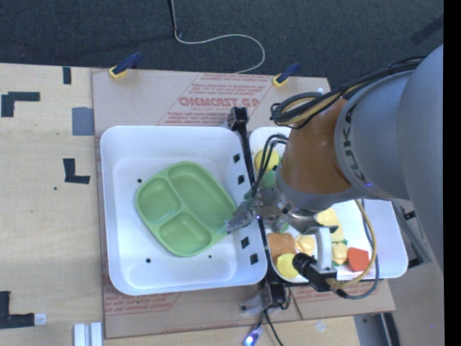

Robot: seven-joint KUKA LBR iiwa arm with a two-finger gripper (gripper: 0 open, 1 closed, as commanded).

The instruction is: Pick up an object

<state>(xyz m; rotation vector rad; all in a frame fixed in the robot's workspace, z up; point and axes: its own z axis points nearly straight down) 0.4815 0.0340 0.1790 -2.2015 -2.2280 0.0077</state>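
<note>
Fingers [238,220] touch green tray [184,207] lying in left bin [115,193].

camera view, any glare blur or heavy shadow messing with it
Camera view: lighting is even and soft, with only faint shadows inside the left bin; the green divided tray is sharp with a mild sheen, no blown-out glare; the arm looms large, slightly soft near the lens, and covers much of the right bin; the small yellow and orange objects there look a little blurry.
</note>
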